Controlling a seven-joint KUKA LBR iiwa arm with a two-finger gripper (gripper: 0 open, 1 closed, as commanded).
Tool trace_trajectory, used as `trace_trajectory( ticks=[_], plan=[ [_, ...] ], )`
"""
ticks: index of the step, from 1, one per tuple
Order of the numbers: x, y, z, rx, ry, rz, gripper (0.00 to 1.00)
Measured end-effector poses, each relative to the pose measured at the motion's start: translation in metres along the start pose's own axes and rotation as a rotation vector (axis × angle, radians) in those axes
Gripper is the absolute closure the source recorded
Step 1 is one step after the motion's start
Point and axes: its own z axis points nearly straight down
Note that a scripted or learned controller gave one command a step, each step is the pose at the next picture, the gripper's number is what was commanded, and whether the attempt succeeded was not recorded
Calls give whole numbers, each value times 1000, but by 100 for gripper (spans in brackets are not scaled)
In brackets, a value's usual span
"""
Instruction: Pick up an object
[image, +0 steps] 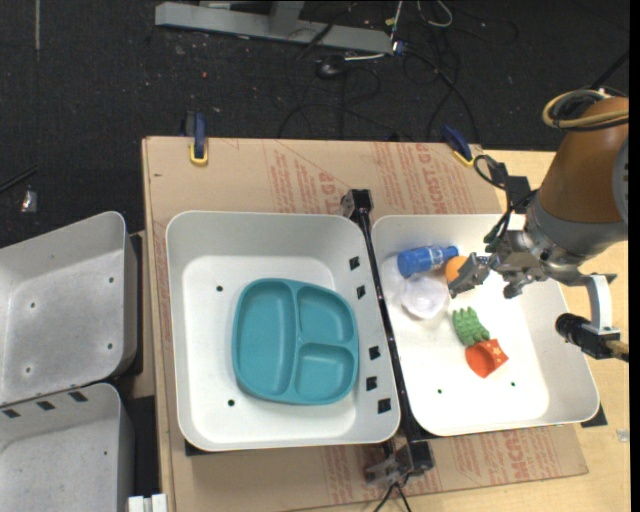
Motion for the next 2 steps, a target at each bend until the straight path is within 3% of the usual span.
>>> trace_trajectory(
  ticks=[1,2],
  plan=[
    [0,3,-6,-12,-2,-2,0],
    [-3,2,37,-9,-2,0,0]
  ],
)
